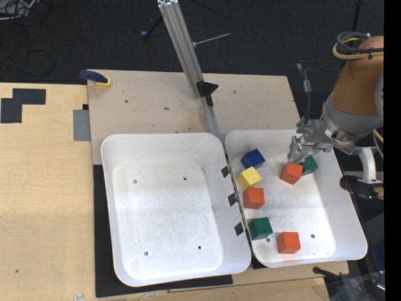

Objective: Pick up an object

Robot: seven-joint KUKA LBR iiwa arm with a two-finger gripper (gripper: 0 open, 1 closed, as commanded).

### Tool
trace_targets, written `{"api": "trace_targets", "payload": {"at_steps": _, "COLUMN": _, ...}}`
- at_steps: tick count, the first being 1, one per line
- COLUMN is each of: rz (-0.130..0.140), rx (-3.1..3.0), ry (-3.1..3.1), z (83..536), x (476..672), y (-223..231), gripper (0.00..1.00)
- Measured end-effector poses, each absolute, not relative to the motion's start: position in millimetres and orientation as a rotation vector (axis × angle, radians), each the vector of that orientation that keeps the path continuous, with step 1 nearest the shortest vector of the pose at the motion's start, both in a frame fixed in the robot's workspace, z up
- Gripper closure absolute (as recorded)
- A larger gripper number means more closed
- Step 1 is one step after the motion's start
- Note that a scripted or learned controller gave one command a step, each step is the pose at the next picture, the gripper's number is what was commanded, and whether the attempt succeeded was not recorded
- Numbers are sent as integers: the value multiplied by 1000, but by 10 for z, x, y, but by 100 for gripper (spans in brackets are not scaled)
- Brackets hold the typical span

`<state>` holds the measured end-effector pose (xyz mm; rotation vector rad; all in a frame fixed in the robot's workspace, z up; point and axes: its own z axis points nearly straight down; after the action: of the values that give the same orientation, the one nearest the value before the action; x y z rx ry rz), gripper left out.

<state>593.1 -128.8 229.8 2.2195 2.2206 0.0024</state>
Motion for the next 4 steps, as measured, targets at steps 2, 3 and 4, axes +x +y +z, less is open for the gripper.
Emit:
{"api": "trace_targets", "payload": {"at_steps": 2, "rz": -1, "rx": 2220, "ry": 2229, "z": 2353, "x": 6008, "y": -726, "gripper": 100}}
{"api": "trace_targets", "payload": {"at_steps": 3, "rz": 0, "rx": 2219, "ry": 2228, "z": 2429, "x": 6069, "y": -240, "gripper": 100}}
{"api": "trace_targets", "payload": {"at_steps": 4, "rz": 0, "rx": 2219, "ry": 2227, "z": 2459, "x": 6089, "y": 241, "gripper": 100}}
